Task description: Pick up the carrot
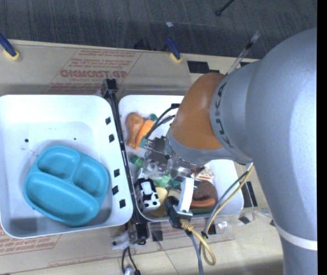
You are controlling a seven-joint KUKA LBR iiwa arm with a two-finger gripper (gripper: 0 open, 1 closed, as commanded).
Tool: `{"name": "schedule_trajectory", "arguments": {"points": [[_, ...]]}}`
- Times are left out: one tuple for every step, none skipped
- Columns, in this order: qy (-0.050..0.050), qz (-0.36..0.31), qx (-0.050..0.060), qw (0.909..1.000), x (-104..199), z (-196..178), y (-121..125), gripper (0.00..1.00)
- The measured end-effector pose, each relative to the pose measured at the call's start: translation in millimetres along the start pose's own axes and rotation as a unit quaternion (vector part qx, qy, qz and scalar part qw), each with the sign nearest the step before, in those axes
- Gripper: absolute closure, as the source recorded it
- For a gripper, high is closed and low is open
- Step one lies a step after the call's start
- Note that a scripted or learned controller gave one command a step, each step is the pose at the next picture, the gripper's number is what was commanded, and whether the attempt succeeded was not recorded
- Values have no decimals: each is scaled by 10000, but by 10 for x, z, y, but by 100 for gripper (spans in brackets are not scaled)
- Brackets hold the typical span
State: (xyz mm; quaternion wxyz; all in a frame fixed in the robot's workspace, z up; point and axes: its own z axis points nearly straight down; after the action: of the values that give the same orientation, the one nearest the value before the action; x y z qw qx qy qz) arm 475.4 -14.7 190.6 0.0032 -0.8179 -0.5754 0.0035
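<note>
1. A grey arm (pixel 278 125) with an orange band (pixel 200 116) is seen reaching in from the right and bending down over the right bin (pixel 232 176), much of which is covered by it.
2. The gripper (pixel 157 173) is lowered into the middle of the right bin, amid a clutter of small items; whether it is open or closed cannot be told, as it is masked by the wrist hardware above it.
3. The carrot (pixel 142 132) is seen lying in the far left part of the right bin, just beside an orange-brown item (pixel 133 125) and close to the bin's left wall. It is not shown to be held.
4. A brown item (pixel 204 192) is seen at the near side of the right bin, with a pale yellow piece (pixel 162 195) and a black-and-white object (pixel 146 192) to its left.
5. The left bin (pixel 14 113) is occupied by a blue divided tray (pixel 66 185), set toward the near side.
6. Both bins are carried side by side on a cardboard-covered tabletop (pixel 94 65), to whose far edge blue clamps (pixel 6 46) are fixed.
7. Cables (pixel 206 251) are seen trailing from the wrist across the near edge of the tabletop.
</note>
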Motion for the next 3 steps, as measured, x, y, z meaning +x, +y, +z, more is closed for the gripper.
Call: {"name": "schedule_trajectory", "arguments": {"points": [[7, 2134, -2, 9770, -218, -3, 184, 100], [25, 2926, -3, 9562, 150, -669, 579, 100], [-3, 3517, 45, 9361, 766, -262, -298, 100]]}}
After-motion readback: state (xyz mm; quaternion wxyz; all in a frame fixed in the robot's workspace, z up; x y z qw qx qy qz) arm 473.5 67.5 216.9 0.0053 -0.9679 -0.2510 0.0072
